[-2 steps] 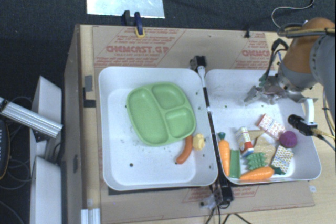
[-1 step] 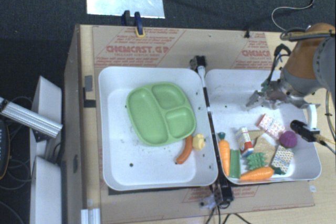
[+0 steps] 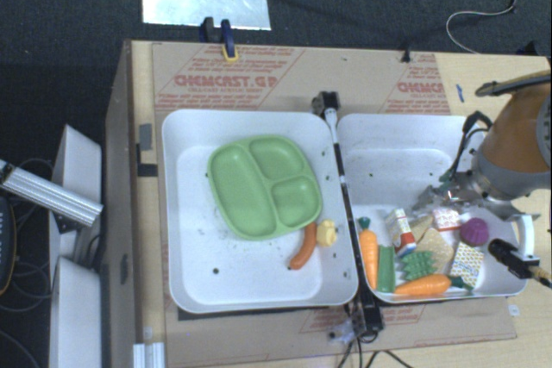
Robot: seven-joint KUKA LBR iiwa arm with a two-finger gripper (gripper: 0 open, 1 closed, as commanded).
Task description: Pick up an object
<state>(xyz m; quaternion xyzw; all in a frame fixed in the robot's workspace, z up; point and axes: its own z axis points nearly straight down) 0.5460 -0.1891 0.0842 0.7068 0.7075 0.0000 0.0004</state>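
Observation:
The right bin (image 3: 388, 142) holds a heap of toy food in its near half. In it are an upright carrot (image 3: 369, 254), a green cucumber (image 3: 385, 267), a small red-and-white can (image 3: 401, 230), a second carrot lying flat (image 3: 424, 285), a tan cracker (image 3: 435, 247), a purple piece (image 3: 473, 230) and a patterned packet (image 3: 467, 263). The gripper (image 3: 438, 201) reaches in from the right under the orange-banded wrist (image 3: 517, 146). It sits low over the heap's far edge, just above a red-and-white packet (image 3: 446, 220).
In the left bin (image 3: 185, 211) lie a green divided plate (image 3: 263, 185), a sausage (image 3: 303, 249) and a small yellow piece (image 3: 327, 233). A black divider rail (image 3: 341, 185) runs between the bins. The far half of the right bin is bare white floor.

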